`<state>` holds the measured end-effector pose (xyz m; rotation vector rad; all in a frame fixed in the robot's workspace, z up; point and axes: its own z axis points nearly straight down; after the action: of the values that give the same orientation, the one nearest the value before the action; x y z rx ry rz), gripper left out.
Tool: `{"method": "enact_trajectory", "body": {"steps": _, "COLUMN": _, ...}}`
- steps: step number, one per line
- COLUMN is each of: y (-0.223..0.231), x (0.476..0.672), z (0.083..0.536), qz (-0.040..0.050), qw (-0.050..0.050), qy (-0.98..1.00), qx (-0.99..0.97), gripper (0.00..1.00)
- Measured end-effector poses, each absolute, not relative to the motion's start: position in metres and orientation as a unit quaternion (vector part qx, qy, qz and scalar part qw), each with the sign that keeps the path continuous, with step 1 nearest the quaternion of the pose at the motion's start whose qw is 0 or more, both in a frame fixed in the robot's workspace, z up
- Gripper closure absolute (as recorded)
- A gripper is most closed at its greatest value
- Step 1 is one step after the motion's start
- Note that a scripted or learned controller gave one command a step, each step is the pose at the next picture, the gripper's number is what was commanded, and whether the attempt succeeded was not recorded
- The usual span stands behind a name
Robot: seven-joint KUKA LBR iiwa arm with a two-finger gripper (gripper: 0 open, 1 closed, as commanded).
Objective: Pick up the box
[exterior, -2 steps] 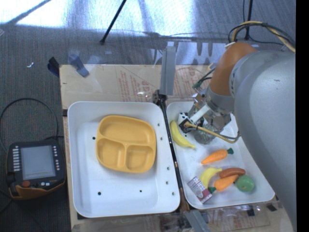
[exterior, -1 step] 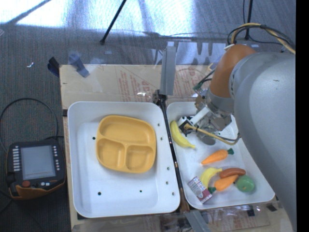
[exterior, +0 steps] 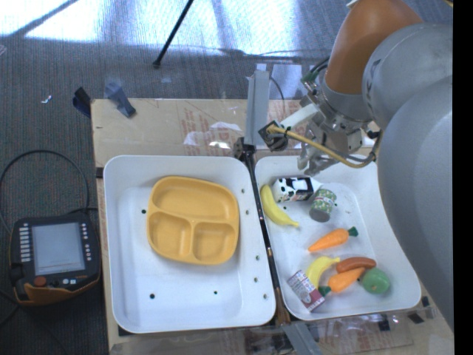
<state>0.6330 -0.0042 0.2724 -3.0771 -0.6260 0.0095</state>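
Camera view. You had the grey KUKA arm with the orange band (exterior: 369, 32) entering from the right of the frame and bending down over the upper edge of the right-hand shallow white bin (exterior: 395, 250). The two-finger gripper (exterior: 318, 161) sat at centre-right, just above the bin's top rim. Its fingers pointed down toward the bin with nothing visible between them; you could not tell from this angle how wide they stood.

The task's thing, the small white carton-shaped box with black cow patches (exterior: 294, 189), lay on its side in the upper part of the right bin, directly below the gripper and apart from it.

Right bin, other contents you would have logged:
- yellow plastic banana (exterior: 275, 207), just left of the box, lying along the bin's left wall
- small grey-green cylindrical can (exterior: 323, 204), just right of the box
- orange toy carrot with green top (exterior: 331, 239), mid-bin
- second, shorter yellow banana (exterior: 321, 267), lower part of the bin
- red-brown toy sausage (exterior: 355, 263) and a second orange carrot (exterior: 343, 281), close together
- green round fruit (exterior: 376, 281), lower right
- small red-and-white packet (exterior: 304, 288), near the bottom rim

The left-hand white bin (exterior: 133, 294) held a yellow plastic divided plate with three compartments (exterior: 194, 220), in its upper half.

A teach pendant with a grey screen (exterior: 53, 257) rested on the floor at lower left of the frame.
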Motion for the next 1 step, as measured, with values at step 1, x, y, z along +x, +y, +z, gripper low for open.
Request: {"method": "enact_trajectory", "body": {"steps": 1, "y": 0.0837, "x": 0.6228, "z": 0.2821, "qz": 0.0029, "qw": 0.001, "qy": -0.202, "qx": -0.979, "gripper": 1.00}}
